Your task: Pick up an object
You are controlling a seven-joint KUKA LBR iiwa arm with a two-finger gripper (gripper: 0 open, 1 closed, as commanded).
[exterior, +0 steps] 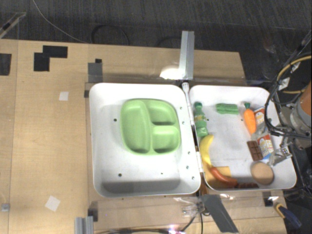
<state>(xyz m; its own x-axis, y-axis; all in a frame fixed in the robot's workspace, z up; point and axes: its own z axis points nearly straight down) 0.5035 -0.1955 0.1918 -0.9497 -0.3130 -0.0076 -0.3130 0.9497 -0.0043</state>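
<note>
The right bin [229, 138] holds several toy foods. A green bottle [199, 120] and a yellow banana [206, 149] lie along its left wall. A green pod [227, 109] and an orange carrot [250, 121] lie toward the back. A brown chocolate bar [254, 150], a small printed carton [266, 144] and a tan egg-shaped ball [262, 173] sit at the right. A red sausage [223, 179] and an orange wedge [224, 170] lie at the front. My gripper [282, 156] hangs low at the bin's right wall, just right of the carton and above the tan ball.
The left bin [97, 145] holds a green divided plate [149, 126]. The arm [298, 116] with its cables stands over the right bin's right edge. A metal post [187, 55] rises behind the wall between the bins. Bare bin floor lies in the middle of the right bin.
</note>
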